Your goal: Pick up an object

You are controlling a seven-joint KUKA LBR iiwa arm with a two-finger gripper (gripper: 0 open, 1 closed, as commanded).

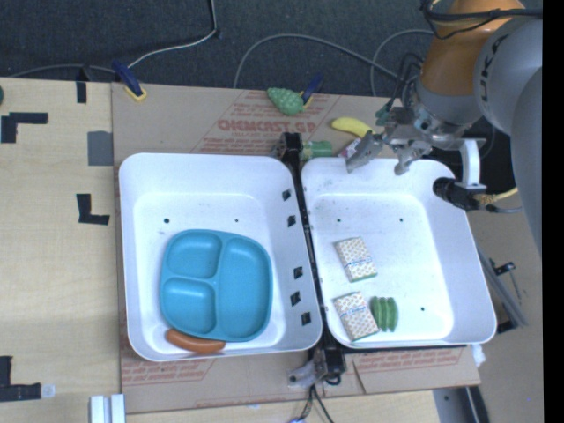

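A: Gripper [382, 155] position, taking the right bin [458, 236] as landmark?

B: Over the bin's far rim, toward its far-left corner. Two grey fingers [359, 154] point down and splay apart; jaws stand wide, nothing between them. Arm [493, 51] comes in from the bin's right, orange band on top.

A: Contents of that bin?

B: Two small patterned packets. One packet [355, 258] lies left of the bin's centre. The second packet [355, 315] sits at the near-left corner, with a green pod-like item [384, 313] just beside it on the right. All three well apart from the gripper.

A: Outside the bin?

B: On the cardboard beyond its far rim: a yellow banana-shaped piece [351, 127] close to the gripper, and a green knobbly item [285, 100] farther left.

A: Left of the landmark?

B: Second white bin [141, 192], touching along the shared edge. It carries a blue divided plate [216, 284]; an orange sausage-shaped piece [195, 342] lies against the plate's near rim.
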